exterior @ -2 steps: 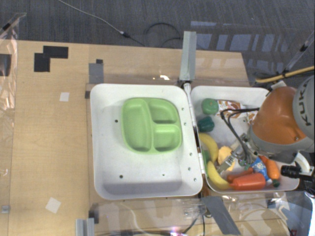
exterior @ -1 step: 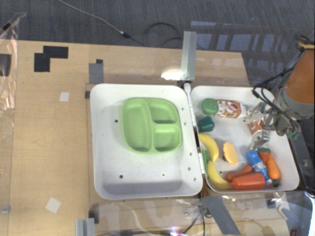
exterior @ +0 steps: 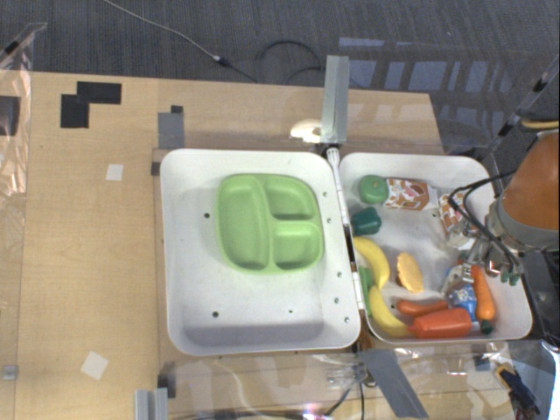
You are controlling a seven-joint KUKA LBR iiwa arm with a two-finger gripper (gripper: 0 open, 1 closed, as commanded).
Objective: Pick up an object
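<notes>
The arm [exterior: 535, 191], orange band uppermost, reaches in over the right edge of the right bin [exterior: 411, 166], and its gripper [exterior: 486, 256] hangs low above the clutter at that bin's near right corner. Whether anything sits in its grasp cannot be told from here: cables and bracketry hide the tip.

The candidates all lie in the right bin. A carrot [exterior: 483, 294] lies just beneath the gripper, beside a small blue packet [exterior: 464, 299]. A red pepper-like piece [exterior: 442, 324] and a red sausage shape [exterior: 422, 306] lie along the near edge, touching a banana [exterior: 374, 262] that curves along the left wall. A yellow ridged piece [exterior: 409, 272] sits mid-bin; a green round item [exterior: 371, 188], a dark green one [exterior: 366, 222] and a printed carton [exterior: 407, 193] crowd the far left corner. The left bin [exterior: 192, 322] bears a green divided tray [exterior: 268, 221].

This looks like the descent or closing stage of a grasp, likely aimed at the carrot. The next move calls for a firm closure and a straight lift, since the neighbours lie close and could be dragged along.
</notes>
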